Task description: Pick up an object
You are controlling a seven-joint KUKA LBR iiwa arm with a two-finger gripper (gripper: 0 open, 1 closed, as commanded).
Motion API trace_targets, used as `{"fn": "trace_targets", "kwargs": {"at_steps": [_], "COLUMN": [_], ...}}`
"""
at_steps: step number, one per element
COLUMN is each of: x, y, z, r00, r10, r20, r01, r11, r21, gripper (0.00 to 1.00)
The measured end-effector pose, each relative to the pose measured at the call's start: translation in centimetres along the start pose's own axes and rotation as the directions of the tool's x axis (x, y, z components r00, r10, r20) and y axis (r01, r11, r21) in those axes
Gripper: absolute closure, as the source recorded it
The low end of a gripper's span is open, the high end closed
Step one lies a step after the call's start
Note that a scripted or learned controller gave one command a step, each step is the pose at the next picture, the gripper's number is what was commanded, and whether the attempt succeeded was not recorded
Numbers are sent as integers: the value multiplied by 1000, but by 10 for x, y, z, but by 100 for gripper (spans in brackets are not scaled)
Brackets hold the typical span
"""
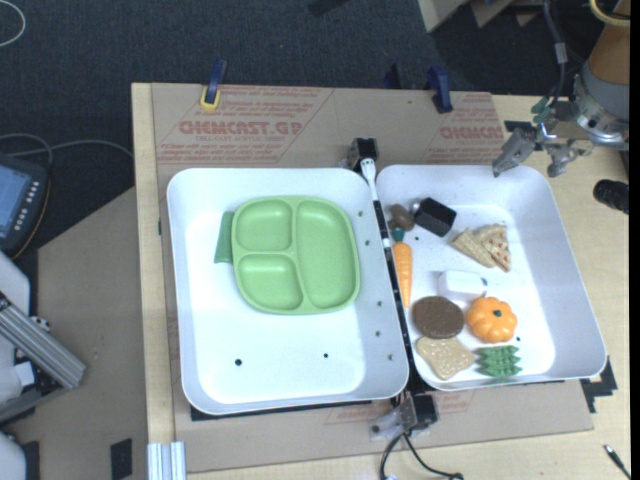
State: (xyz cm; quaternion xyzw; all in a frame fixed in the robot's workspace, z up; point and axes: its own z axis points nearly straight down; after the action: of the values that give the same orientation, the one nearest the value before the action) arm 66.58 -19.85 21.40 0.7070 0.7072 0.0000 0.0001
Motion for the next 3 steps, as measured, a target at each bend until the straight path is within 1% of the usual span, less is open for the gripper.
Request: {"fn": "trace_targets", "kwargs": {"at_steps": [1,2,3], "x": [0,-6,-5], "y": [1,-3,-3], "z": [43,104,131], "r00": [1000,1000,1000], "r10": [-1,0,-2], "r20": [-1,-2,-1], "r01": [1,0,2], "r11": [1000,1000,1000], "r21": [5,7,4], "gripper": [0,0,0]}}
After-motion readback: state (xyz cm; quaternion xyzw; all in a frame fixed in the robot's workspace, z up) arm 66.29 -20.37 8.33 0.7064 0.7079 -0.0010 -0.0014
